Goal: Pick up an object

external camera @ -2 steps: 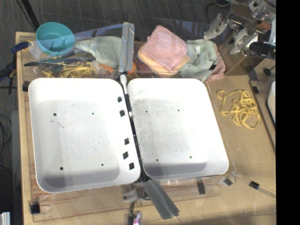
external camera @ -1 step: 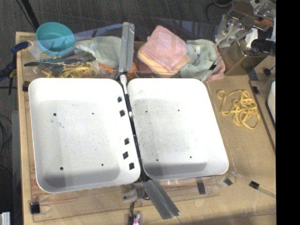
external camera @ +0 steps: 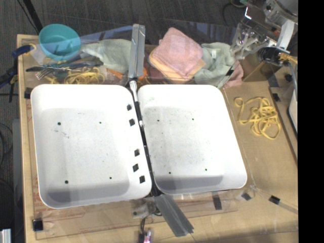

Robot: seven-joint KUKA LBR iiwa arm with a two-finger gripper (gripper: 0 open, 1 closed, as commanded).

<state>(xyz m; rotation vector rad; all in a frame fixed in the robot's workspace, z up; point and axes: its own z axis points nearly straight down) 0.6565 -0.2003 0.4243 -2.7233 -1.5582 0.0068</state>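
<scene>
My gripper (external camera: 244,40) hangs at the back right, past the far corner of the right bin (external camera: 230,135) and just above a pale green cloth (external camera: 215,59). A folded pink towel (external camera: 177,52) lies behind the right bin, left of the gripper. The left bin (external camera: 43,135) sits beside the right one, its white floor marked with small dark specks. Behind the left bin stand a teal bowl (external camera: 59,40), a heap of yellow rubber bands (external camera: 83,76) and a crumpled pale cloth (external camera: 111,52).
More yellow rubber bands (external camera: 260,116) lie on the bare bench right of the right bin. A grey bar (external camera: 136,49) stands upright between the bins at the back. The arm's wrist (external camera: 276,9) fills the top right corner.
</scene>
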